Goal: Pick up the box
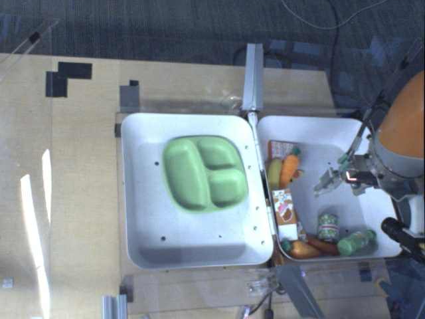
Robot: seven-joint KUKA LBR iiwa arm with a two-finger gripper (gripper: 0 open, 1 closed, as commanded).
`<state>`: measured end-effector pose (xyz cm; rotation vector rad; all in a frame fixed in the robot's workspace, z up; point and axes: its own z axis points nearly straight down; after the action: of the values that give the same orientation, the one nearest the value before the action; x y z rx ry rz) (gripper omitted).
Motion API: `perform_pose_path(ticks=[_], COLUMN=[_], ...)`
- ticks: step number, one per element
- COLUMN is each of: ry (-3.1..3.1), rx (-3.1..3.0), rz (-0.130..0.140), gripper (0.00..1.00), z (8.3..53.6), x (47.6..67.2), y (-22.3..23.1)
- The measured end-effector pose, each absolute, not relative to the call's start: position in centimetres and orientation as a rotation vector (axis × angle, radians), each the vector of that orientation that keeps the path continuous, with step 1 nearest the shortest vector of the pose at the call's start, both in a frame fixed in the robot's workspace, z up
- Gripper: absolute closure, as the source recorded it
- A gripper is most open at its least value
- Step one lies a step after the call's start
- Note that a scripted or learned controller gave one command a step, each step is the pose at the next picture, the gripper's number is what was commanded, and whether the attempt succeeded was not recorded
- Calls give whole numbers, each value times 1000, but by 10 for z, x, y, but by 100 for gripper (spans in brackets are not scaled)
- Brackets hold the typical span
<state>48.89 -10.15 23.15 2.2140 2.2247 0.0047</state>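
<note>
The box (285, 207) lies flat against the left wall of the right bin (345, 128), just below a carrot (289, 168). The gripper (330, 180) hangs to the right of the box, apart from it, with its fingers spread and nothing between them. I think the wall is the risk: one finger may strike it, and the box may slip away.

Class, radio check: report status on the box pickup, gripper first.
Gripper over right bin, holding nothing. Box flat against bin's left wall, untouched. Carrot and yellow fruit crowd its far end; can and green bottle nearby.
</note>
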Motion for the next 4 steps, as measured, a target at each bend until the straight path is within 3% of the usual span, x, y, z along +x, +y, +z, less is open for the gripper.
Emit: perform_pose_path(ticks=[1,2,3,4], ry=[2235,2162,2062,2063], rx=[2171,2265,2365,2365], rz=[16,13,5,5], gripper=[0,0,0,0], z=[124,89,101,101], x=[493,580,524,524], y=[-97,-114,-162,-162])
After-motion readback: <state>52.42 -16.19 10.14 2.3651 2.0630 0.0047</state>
